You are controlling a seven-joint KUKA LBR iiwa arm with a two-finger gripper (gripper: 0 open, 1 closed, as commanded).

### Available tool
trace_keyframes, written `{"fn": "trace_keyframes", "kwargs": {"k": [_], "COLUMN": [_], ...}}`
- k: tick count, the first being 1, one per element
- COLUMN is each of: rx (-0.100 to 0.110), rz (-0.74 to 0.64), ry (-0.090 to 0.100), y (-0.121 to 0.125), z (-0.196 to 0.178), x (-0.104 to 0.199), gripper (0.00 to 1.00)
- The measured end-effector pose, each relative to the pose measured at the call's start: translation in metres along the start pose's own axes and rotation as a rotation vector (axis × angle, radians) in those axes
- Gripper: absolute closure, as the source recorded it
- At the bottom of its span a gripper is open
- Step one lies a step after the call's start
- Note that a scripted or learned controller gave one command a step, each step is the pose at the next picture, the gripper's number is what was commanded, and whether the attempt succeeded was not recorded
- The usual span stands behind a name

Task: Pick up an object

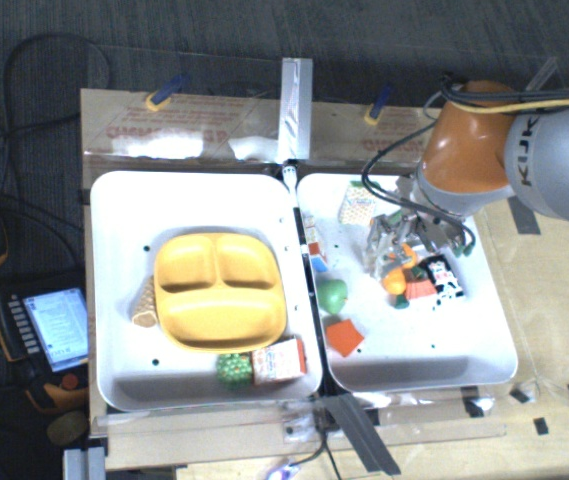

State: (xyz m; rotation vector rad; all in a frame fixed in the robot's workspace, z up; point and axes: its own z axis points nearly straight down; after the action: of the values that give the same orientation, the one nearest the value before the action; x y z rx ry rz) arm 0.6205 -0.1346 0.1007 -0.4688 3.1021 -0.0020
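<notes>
A: Two fingers, I think, hanging over the right bin at its two o'clock corner. The gripper is pointing down among clutter; whether it is spread or pinched, I cannot tell.

B: Anything sitting under it?

A: An orange ball is lying just beside the tips, at their six o'clock. A red block is touching that ball at its three o'clock, and a black-and-white toy is sitting past the block.

B: Farther out?

A: A patterned packet is resting at eleven o'clock of the gripper. A green ball is lying near the divider, with an orange-red block at its six o'clock.

B: And the left bin?

A: A yellow divided plate is filling its middle. A cone is leaning at the plate's nine o'clock; a green knobbly ball and a small carton are sitting side by side at six o'clock.
</notes>
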Motion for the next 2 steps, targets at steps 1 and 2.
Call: {"fn": "trace_keyframes", "kwargs": {"k": [1, 2], "rx": [0.006, 0.005], "rz": [-0.046, 0.013], "ry": [-0.012, -0.007], "y": [0.016, 0.022], "z": [0.009, 0.009], "x": [0.051, 0.028], "gripper": [0.00, 0.00]}}
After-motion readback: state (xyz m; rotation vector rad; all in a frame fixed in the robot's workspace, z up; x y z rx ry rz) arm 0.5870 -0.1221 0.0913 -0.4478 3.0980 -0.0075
